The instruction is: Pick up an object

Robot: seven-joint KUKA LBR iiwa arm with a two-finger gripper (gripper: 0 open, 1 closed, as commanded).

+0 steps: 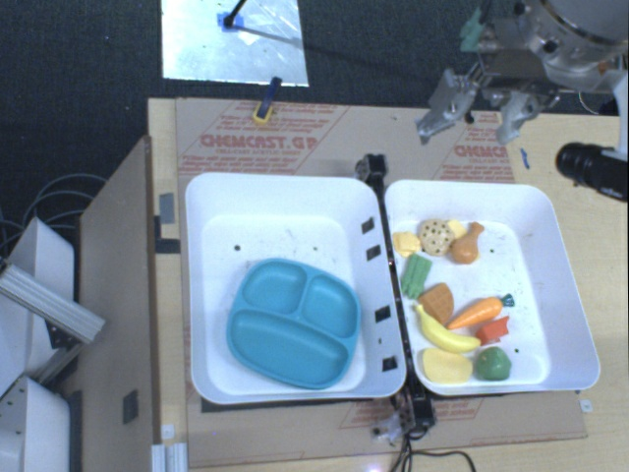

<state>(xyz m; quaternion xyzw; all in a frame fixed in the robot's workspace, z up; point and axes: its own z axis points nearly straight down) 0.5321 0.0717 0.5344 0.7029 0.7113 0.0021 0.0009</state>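
Note:
The right bin holds several toy foods: a cookie, a drumstick, a green piece, a brown bread piece, a carrot, a banana, a red star, a yellow slice and a green ball. My gripper hangs high above the bin's far edge, open, with nothing between its fingers.
The left bin holds a blue divided tray. A black divider runs between the bins. A black cylinder juts in at the right. A silver sheet lies beyond the bench.

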